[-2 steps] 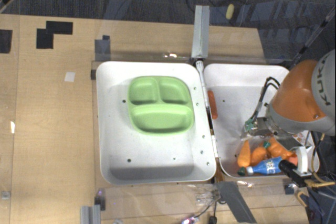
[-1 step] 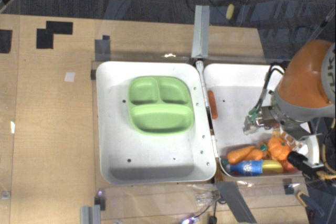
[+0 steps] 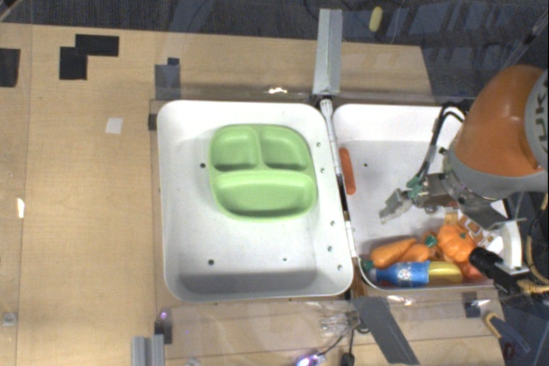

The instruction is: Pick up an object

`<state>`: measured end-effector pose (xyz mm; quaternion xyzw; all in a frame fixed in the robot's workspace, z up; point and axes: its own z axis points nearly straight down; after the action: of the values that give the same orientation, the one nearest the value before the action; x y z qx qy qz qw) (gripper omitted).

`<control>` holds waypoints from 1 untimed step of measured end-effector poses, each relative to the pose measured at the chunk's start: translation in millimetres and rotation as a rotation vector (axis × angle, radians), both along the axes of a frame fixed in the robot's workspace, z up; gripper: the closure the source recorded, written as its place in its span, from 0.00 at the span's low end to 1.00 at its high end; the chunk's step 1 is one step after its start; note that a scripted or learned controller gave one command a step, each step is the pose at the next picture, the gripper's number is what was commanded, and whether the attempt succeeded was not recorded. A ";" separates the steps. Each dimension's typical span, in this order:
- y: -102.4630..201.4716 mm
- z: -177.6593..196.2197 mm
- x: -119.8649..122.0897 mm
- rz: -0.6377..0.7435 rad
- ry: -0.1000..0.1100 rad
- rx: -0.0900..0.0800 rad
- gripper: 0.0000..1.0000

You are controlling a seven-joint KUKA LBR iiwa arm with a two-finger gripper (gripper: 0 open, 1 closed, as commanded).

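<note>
My gripper [image 3: 396, 206] hangs over the middle of the right bin [image 3: 377, 133], above bare white floor. A pile of toy food lies along that bin's front wall, just right of and nearer than the gripper. In it are an orange carrot [image 3: 397, 251], a blue bottle [image 3: 403, 273], a yellow piece [image 3: 444, 272] and several orange pieces [image 3: 455, 243]. A thin red-orange sausage [image 3: 346, 170] lies against the bin's left wall, left of the gripper. The arm's grey and orange wrist [image 3: 506, 133] hides the bin's right side.
The left bin [image 3: 184, 184] holds a green divided plate [image 3: 261, 170] near its middle. A metal divider post [image 3: 328, 56] stands behind the seam between the bins. Black marks and cables lie on the bench beyond.
</note>
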<state>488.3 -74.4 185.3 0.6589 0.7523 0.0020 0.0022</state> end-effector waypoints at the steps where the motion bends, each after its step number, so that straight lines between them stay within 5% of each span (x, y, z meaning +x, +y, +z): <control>1: -14.7 19.7 0.2 0.142 -0.001 -0.002 0.00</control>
<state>488.6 -89.1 205.0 0.6039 0.7971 0.0017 0.0029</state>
